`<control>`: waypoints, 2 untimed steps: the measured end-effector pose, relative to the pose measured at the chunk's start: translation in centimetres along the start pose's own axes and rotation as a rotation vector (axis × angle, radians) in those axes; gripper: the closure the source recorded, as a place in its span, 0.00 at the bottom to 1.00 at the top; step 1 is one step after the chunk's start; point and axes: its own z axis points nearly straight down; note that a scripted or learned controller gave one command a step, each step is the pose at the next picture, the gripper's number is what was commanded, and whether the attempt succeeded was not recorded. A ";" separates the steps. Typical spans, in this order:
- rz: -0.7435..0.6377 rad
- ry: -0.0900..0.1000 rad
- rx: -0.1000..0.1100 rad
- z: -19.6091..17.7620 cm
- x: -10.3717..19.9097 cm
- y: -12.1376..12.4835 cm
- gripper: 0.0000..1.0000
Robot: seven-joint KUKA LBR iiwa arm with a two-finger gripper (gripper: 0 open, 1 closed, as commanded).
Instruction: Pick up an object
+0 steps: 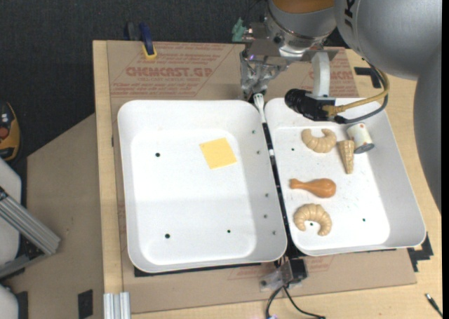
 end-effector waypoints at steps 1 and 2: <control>0.002 0.003 -0.036 -18.0 5.3 3.0 1.00; 0.002 -0.003 0.000 -6.0 11.4 2.9 1.00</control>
